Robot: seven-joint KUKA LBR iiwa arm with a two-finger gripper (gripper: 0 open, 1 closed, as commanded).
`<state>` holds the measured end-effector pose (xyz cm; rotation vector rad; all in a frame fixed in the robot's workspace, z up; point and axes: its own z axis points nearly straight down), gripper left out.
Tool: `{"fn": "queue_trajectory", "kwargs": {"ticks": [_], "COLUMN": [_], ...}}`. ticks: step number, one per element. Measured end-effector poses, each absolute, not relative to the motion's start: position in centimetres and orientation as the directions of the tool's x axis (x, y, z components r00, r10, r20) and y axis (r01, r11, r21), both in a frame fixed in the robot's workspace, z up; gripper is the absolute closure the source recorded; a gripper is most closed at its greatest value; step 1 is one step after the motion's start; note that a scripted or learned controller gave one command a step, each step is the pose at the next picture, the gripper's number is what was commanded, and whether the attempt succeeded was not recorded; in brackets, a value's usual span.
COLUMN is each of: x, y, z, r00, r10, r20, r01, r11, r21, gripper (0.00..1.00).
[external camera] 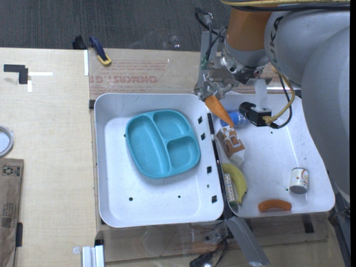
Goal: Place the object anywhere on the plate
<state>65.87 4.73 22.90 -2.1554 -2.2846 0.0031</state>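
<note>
In the camera view, the two-finger gripper (213, 92) pinches the thick end of the orange plastic carrot (218, 109) over the rim between the bins. The carrot's long axis slants, its tip pointing down-right. Lifting it clear of the rim before crossing to the sectioned blue plastic plate (163, 143) seems wise.

Behind the left bin (103, 166) you could read red lettering on the cardboard sheet (139, 71), upside down, roughly "CHEMCO"; the rest was unclear. The brown bag (10, 204) left of that bin bore a recycling sign.
</note>
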Motion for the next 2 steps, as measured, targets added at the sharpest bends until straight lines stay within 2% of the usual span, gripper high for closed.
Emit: {"fn": "queue_trajectory", "kwargs": {"ticks": [1, 2], "x": [65.85, 65.86], "y": [10.54, 10.53], "z": [18.84, 18.85], "r00": [-0.208, -0.208], "r10": [0.978, 0.978], "r20": [-0.001, -0.001], "r01": [0.978, 0.978], "r11": [0.208, 0.208], "r21": [-0.003, -0.003], "gripper": [1.00, 0.00]}}
